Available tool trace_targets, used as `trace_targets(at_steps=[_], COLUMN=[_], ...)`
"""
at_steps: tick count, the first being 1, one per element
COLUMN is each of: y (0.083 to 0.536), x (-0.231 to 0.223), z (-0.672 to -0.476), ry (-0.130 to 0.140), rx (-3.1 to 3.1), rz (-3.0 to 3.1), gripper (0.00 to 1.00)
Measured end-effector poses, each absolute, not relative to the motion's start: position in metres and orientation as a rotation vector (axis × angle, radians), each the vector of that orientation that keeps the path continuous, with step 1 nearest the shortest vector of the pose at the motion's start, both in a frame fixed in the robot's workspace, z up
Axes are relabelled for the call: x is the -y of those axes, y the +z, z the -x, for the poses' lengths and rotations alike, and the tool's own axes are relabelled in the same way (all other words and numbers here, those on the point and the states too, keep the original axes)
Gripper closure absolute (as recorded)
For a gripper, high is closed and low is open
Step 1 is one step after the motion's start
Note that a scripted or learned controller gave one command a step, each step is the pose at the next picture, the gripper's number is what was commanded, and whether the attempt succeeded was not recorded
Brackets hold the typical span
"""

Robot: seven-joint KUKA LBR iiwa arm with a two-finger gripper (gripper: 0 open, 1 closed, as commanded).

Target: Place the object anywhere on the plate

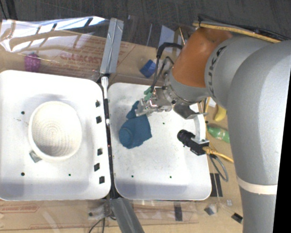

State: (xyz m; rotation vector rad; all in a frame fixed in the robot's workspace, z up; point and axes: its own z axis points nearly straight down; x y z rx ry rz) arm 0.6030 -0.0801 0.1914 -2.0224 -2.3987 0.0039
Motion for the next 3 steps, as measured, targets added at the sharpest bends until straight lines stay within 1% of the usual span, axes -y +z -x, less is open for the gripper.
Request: trace_targets(at_steps=[1, 2, 3], y=[0.297, 0.288, 0.253], x=[0.024, -0.045, -0.141], z=[-0.599, -0.580, -0.586], ry=[0.001, 0.007, 0.009], rx=[2.553, 2.394, 2.443], rz=[1.829, 2.027, 1.967], gripper=[1.00, 1.00, 1.00])
